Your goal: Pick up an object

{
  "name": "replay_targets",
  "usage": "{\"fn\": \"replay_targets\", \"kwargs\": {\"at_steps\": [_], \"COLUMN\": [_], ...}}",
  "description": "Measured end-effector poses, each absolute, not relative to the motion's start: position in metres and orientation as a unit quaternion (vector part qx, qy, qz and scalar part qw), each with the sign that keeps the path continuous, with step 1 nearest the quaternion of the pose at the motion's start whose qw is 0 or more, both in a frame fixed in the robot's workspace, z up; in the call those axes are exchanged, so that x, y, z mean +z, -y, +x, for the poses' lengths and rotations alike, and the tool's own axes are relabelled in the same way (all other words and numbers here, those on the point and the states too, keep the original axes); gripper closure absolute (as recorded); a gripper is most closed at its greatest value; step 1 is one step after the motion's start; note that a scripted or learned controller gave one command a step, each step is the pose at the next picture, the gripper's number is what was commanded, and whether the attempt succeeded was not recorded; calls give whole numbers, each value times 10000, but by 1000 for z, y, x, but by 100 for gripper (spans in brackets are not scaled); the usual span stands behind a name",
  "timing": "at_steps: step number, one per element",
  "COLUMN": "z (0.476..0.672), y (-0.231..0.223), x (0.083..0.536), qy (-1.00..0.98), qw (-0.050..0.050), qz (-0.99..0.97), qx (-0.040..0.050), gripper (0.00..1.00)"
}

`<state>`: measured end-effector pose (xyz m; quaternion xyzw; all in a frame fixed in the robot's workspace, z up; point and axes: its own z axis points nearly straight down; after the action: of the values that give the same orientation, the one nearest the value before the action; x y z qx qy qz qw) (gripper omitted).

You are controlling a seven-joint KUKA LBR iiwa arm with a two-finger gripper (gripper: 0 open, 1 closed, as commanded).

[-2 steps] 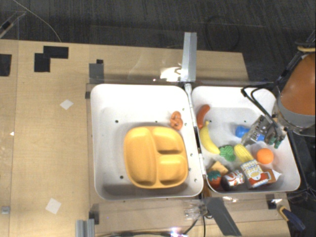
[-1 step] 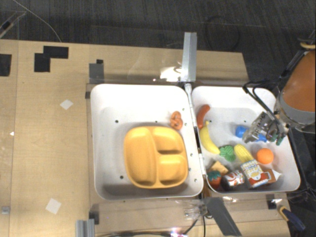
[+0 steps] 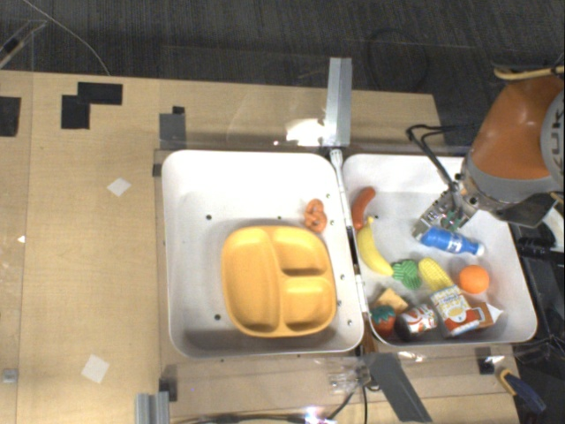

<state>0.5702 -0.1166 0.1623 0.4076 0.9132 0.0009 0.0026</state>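
Note:
The right bin point(image 3: 402, 179) holds several toy foods: a red sausage point(image 3: 362, 207), a banana point(image 3: 371, 249), a green vegetable point(image 3: 406, 274), corn point(image 3: 433, 274), an orange point(image 3: 474, 278), a blue bottle point(image 3: 451, 242) and some boxes and cans near its front wall. My gripper point(image 3: 441, 212) hangs low over the bin, just above and left of the blue bottle's upper end. I see nothing held between its fingers, and their spacing is too small to read.
The left bin point(image 3: 194, 201) holds a yellow divided tray point(image 3: 278, 279) and a small orange pretzel-like piece point(image 3: 314, 214) near its right wall. A metal post point(image 3: 339, 104) stands behind the bins' shared edge. A black cable point(image 3: 428, 148) runs along the arm.

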Motion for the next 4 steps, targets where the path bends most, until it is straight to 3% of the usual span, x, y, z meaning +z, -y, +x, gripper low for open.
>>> {"fn": "replay_targets", "kwargs": {"at_steps": [1, 2, 3, 4], "z": [492, 489, 504, 503], "y": [157, 207, 173, 173], "x": [215, 238, 412, 409], "qy": [-8826, -9832, -9995, -9995], "qw": [46, 47, 79, 49], "qz": [4700, 1827, 303, 307], "qx": [6, -8, -19, -9], "gripper": [100, 100, 100, 0]}}
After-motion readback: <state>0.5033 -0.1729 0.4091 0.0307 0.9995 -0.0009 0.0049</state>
